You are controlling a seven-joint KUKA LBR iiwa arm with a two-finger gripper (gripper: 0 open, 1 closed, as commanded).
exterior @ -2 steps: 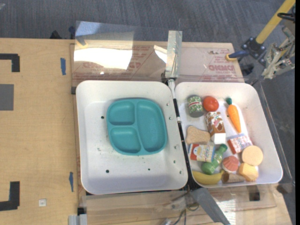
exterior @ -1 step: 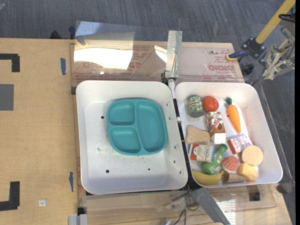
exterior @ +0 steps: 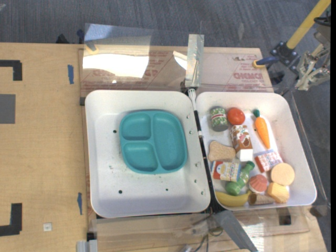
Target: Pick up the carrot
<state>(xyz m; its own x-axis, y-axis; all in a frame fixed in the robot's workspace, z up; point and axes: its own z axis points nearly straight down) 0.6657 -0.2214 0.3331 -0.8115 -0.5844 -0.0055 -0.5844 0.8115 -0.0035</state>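
Orange, tapered and tipped with a small green stub, the carrot (exterior: 262, 132) lies flat on the floor of the right bin (exterior: 303, 156). It rests in the far half of the bin, green end towards the far wall, with bare white floor between it and the bin's right wall.

Just left of the carrot stands a printed red-and-white carton (exterior: 241, 136). Beyond that carton, level with the carrot's green end, sits a red tomato (exterior: 236, 115), and further left again a dark green can (exterior: 218, 118).

Near the carrot's pointed end lie a small white cube (exterior: 245, 155) and a red-and-white box (exterior: 268, 160). These appear close to the tip rather than touching it, though the view is too coarse to be sure.

Further from the carrot, towards the near wall, are:
- a pale orange disc (exterior: 283, 174)
- a yellow block (exterior: 278, 193)
- a banana (exterior: 232, 198)
- a slice of bread (exterior: 220, 151)

Well to the left of the carrot, across the seam where the two bins meet, the left bin (exterior: 100, 156) holds a teal divided plate (exterior: 154, 140). A cardboard-covered bench top (exterior: 37, 140) extends further left still.

Whether the claw is released or clenched cannot be told from this view. Nothing touches the carrot from above.
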